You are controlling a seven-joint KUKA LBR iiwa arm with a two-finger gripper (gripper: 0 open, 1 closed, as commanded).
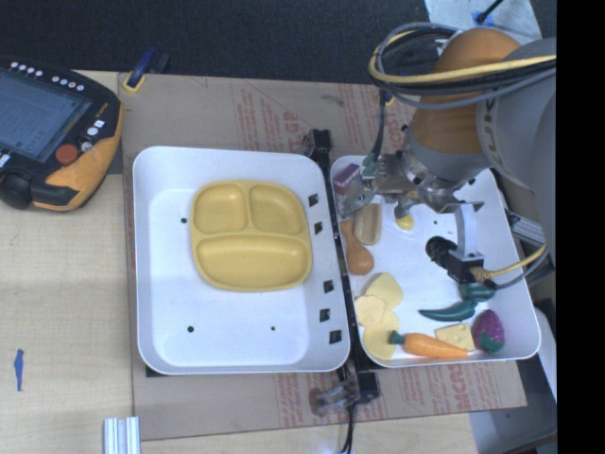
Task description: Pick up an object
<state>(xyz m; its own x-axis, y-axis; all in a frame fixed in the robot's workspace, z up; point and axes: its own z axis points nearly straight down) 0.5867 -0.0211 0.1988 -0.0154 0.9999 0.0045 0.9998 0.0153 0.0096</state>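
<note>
Approach step. Gripper (378,189) sits low at the right bin's (515,282) 10 o'clock corner, just above a tan bread-like piece (368,223); can't tell its state. Toy carrot (430,345), chili (458,308), chips (380,296) lie at 6 o'clock. Next: descend square on the piece and clamp it.

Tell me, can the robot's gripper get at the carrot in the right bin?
Probably yes. The carrot lies on top near the bin's front edge, with open space above it. The gripper hangs at the far end of the same bin, so the way looks free.
</note>
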